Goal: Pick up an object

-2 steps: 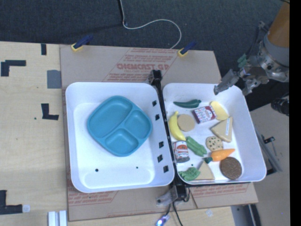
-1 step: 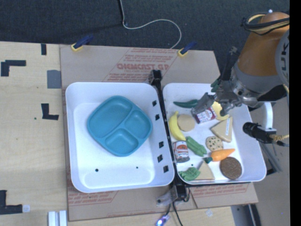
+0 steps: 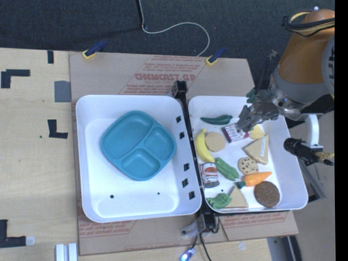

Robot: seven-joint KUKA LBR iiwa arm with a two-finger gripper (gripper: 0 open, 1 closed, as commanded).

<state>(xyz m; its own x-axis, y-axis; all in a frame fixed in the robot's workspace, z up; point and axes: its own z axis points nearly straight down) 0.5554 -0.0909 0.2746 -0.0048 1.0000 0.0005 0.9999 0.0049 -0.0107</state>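
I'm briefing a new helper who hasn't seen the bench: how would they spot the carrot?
Look in the right white bin, crowded with toy food. Near its front right corner lies the carrot, just above the round brown cookie. It is the one orange piece, tapered to a point.

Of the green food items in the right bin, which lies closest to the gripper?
The dark green pepper at the bin's far end, just left of the gripper; the other green pieces lie nearer the camera.
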